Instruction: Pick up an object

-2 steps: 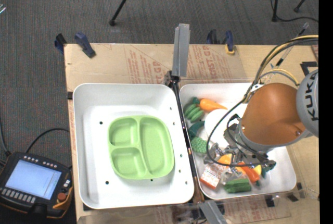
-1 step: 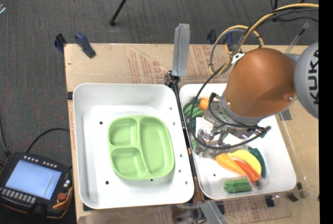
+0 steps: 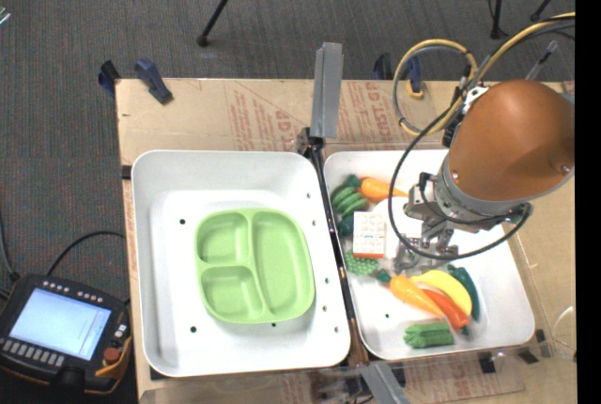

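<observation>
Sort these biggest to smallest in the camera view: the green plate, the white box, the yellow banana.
1. Green divided plate, clearly the biggest.
2. Yellow toy banana and small white box look about alike, with the banana partly hidden, so I won't rank them.

Tool (image 3: pixel 424 247) sits low in the right bin (image 3: pixel 512 318), hemmed in. Just left of it: white box (image 3: pixel 370 234), with green pieces (image 3: pixel 347 197) and a small carrot (image 3: pixel 380 189) beyond. Directly below it: carrot (image 3: pixel 409 290), banana (image 3: pixel 449 285), green block (image 3: pixel 428 334), packed close. Bare bin floor lies to its right and at the lower right corner. Far left, the left bin (image 3: pixel 164 205) has open floor around the green divided plate (image 3: pixel 254 264).
</observation>
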### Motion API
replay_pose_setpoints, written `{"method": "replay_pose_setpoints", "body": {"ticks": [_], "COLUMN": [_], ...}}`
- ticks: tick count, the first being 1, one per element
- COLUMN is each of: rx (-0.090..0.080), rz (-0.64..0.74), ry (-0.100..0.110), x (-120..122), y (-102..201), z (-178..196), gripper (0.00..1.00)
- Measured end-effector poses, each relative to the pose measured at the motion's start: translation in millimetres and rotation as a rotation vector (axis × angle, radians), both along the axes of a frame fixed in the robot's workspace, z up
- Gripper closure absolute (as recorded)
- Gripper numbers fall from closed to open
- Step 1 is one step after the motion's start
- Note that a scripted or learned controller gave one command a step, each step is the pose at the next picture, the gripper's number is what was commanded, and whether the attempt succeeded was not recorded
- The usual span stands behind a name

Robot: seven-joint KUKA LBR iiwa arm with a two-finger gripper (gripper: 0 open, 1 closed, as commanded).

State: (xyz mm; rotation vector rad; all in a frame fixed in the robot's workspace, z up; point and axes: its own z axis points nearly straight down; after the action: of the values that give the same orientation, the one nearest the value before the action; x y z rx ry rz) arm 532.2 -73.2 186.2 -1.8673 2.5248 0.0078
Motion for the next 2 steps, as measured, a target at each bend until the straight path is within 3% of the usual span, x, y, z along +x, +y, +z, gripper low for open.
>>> {"method": "replay_pose_setpoints", "body": {"ticks": [1,2], "rx": [0.001,0.0], "rz": [0.08,0.082], "ry": [0.009,0.002], "x": [-59.1,-57.1], "y": [-26.0,-25.9], "z": [-101.0,-98.5], "gripper": [1.0,0.0]}}
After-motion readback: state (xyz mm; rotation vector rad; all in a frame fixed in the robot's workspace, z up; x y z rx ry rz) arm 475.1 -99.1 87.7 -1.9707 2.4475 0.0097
